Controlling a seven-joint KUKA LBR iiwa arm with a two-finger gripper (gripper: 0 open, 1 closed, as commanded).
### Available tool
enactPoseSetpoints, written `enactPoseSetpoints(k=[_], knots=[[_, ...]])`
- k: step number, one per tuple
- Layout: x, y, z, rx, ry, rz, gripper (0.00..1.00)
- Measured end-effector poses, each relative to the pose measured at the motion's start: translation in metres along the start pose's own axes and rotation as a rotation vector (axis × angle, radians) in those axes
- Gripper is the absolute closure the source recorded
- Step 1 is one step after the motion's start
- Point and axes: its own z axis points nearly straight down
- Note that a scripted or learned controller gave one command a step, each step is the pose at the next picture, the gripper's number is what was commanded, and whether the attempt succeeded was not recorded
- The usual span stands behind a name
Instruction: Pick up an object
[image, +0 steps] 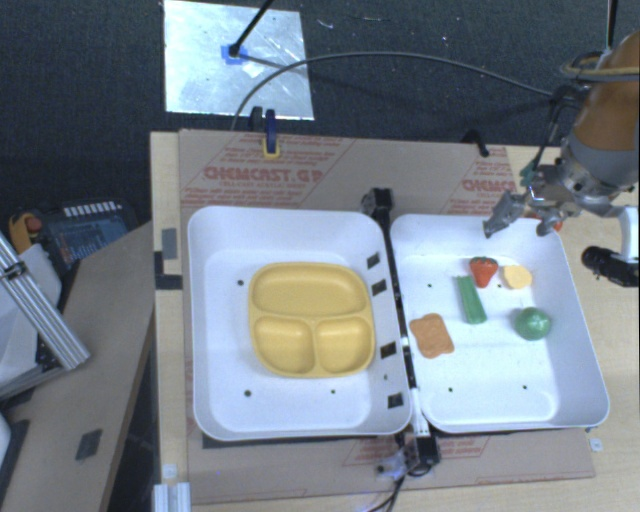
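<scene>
The right bin (570, 400) holds several small items: a red strawberry-like piece (484, 271), a pale yellow round piece (517, 277), a green stick (471, 299), a green ball (533, 323) and an orange-brown flat piece (432, 335). My gripper (523, 219) hangs above the bin's far edge, up and right of the red piece, touching none of them. Its fingers spread apart with nothing between them.
A yellow three-compartment plate (308, 318) lies in the left bin (215, 400). A black divider with clips (392, 300) runs between the bins. Cardboard (300, 170) lies under both bins, and a blue-yellow clamp (270, 132) sits at its far edge.
</scene>
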Motion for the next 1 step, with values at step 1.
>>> enactPoseSetpoints(k=[1], knots=[[0.0003,0.0024,-0.0071,-0.011,-0.002,-0.002,0.0]])
